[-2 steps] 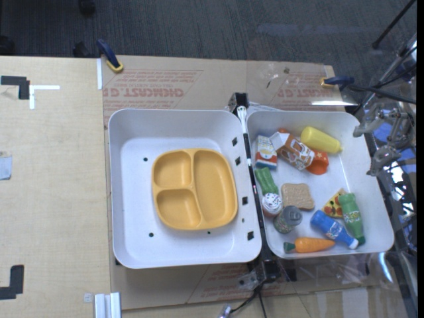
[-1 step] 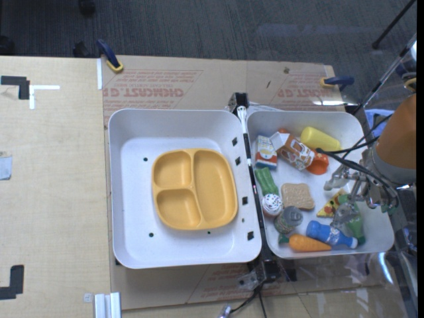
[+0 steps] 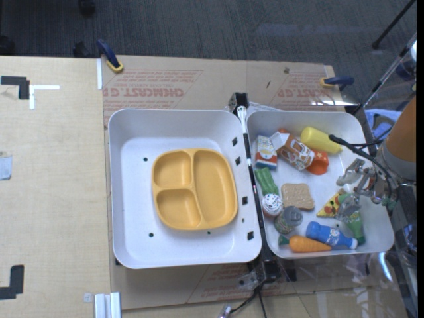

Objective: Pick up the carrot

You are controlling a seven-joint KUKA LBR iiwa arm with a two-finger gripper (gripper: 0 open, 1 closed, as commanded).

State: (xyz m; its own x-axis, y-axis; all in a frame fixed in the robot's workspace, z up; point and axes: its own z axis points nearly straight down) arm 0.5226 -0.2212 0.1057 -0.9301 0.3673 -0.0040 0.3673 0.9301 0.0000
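You've not started the pick: the small orange plastic carrot point(image 3: 309, 244) lies at six o'clock in the right white bin point(image 3: 379, 234), ungrasped, gripper point(image 3: 361, 185) hovering at three o'clock, its opening unclear.

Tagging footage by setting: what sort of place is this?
Probably a robotics lab bench: two white bins on clamped cardboard, toy food such as a carrot, and office carpet behind.

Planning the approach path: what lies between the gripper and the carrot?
In the camera view, the blue bottle lies between the gripper and the carrot, touching the carrot.
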